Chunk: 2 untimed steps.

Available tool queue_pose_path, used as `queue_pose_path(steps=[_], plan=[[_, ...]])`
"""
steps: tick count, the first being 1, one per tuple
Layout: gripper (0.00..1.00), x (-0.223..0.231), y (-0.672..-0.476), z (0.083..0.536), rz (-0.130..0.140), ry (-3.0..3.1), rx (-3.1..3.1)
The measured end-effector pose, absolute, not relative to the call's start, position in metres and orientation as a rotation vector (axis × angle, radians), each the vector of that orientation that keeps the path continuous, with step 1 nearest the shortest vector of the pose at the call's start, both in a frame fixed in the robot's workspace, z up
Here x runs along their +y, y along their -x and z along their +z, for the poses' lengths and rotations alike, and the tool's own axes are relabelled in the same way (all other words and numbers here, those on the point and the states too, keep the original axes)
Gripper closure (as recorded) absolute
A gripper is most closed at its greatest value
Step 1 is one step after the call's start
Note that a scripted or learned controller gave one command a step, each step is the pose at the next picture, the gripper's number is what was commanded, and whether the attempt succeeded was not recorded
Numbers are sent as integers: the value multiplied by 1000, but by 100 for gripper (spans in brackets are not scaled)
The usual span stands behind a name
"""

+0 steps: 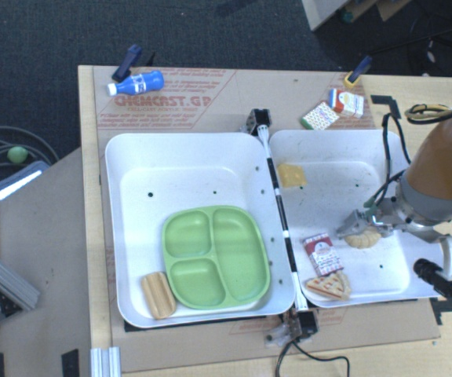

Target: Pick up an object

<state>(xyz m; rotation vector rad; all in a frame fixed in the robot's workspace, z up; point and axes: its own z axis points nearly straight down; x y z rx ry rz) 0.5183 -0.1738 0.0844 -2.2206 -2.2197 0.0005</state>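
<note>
My gripper [361, 226] is low in the right bin [320, 151], near its right side, at the end of the grey and orange arm. Directly beneath it lies a tan round food piece [362, 240], partly covered by it and seemingly touched by it. A small red carton [321, 254] lies to the gripper's lower left. A pizza slice [328, 287] rests by the bin's front wall. A yellow cheese-like piece [292, 175] sits at the bin's far left.
The left bin [132, 163] holds a green divided plate [214, 255] and a tan bread piece [158, 294] at its front left. Behind the bins on the bench lie a blue bottle [136, 83] and two small cartons [321, 116]. A black cable [388, 128] runs by the arm.
</note>
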Motion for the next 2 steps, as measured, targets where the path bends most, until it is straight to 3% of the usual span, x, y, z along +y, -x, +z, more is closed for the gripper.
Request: queue_pose_path(steps=[1, 2], plan=[[0, -135, -532, 84, 0, 2221, -2223], [100, -135, -532, 95, -2, 2223, -2224]])
